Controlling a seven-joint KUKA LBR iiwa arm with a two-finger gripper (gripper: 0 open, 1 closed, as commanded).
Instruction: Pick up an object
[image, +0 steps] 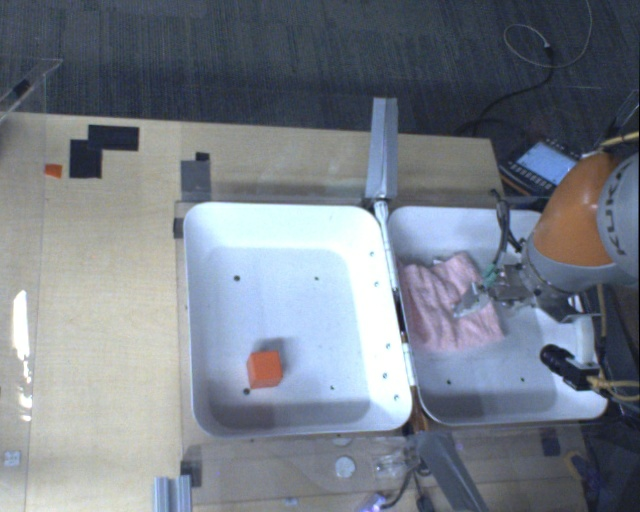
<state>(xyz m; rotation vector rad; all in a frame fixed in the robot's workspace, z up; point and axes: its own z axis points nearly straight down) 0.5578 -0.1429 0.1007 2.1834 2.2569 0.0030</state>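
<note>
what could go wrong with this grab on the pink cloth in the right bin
1. The gripper sits at the right edge of the pink cloth, so it may pinch only a loose fold that slips out on lifting.
2. The cloth lies crumpled against the right bin floor; the fingers may scrape the bin rather than gather fabric.
3. The orange block in the left bin lies far from the gripper, so a miss means a long reposition.

No lettering, label, brand mark or number can be read anywhere at the bench (100, 330). Beyond the right bin's (520, 405) far right corner, a small lit screen (545, 163) glows pale blue, its contents too small and blurred to make out.
</note>
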